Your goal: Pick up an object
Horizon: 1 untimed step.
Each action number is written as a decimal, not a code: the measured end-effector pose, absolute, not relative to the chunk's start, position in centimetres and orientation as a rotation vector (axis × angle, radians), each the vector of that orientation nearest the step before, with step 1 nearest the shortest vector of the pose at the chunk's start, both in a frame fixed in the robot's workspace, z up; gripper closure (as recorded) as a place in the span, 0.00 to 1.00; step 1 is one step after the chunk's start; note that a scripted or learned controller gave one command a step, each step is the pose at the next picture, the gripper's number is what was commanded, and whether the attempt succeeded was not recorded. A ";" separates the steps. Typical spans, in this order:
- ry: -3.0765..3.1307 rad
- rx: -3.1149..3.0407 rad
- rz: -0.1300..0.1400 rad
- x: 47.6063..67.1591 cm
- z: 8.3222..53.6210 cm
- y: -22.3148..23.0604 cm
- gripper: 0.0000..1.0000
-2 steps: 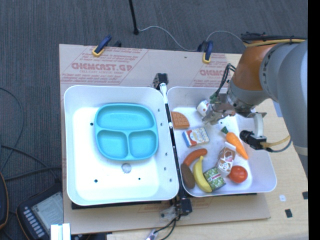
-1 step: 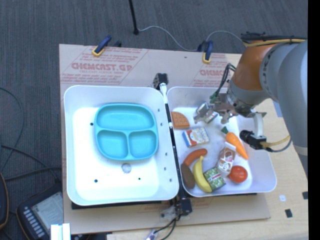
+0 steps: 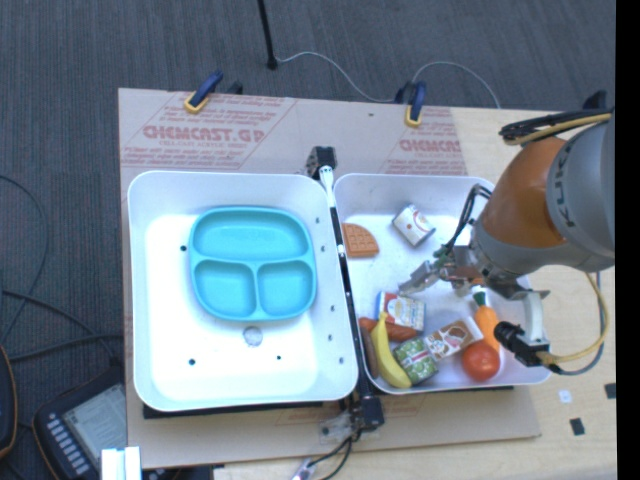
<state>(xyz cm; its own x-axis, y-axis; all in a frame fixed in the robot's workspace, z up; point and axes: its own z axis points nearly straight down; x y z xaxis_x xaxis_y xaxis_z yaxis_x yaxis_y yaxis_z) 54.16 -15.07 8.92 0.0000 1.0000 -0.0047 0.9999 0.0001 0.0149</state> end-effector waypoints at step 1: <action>2.210 2.213 0.009 49.5 8.9 -11.2 0.00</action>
